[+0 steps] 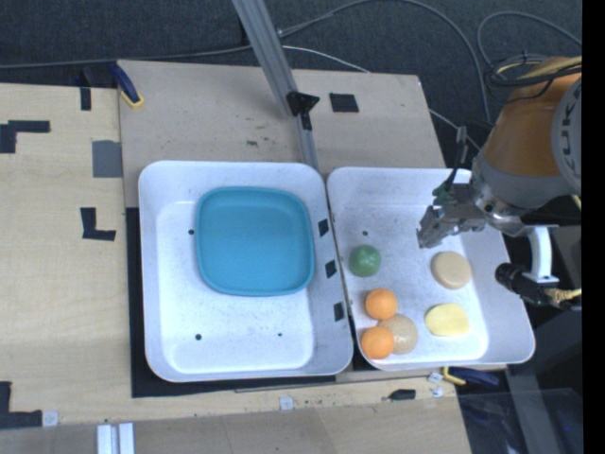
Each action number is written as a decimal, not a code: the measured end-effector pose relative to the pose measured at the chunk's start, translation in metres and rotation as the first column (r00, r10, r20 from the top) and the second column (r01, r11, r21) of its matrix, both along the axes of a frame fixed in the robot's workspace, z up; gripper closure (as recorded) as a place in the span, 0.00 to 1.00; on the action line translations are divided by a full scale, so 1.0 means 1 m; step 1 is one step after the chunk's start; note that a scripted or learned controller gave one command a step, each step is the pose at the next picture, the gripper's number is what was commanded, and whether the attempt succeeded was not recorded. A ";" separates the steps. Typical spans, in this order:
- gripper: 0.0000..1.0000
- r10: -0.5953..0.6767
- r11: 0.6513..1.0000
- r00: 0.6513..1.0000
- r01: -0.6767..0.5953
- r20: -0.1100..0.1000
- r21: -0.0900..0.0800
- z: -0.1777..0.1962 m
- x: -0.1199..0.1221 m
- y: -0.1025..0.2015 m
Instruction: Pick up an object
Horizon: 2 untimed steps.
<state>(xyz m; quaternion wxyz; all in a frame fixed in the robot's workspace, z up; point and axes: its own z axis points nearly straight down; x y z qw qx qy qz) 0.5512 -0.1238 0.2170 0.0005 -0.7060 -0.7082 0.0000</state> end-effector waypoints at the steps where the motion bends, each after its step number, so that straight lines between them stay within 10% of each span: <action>1: 1.00 0.001 1.000 1.000 -0.001 0.000 0.001 0.001 0.003 0.062; 2: 1.00 0.002 1.000 1.000 -0.002 0.000 0.001 0.001 0.013 0.124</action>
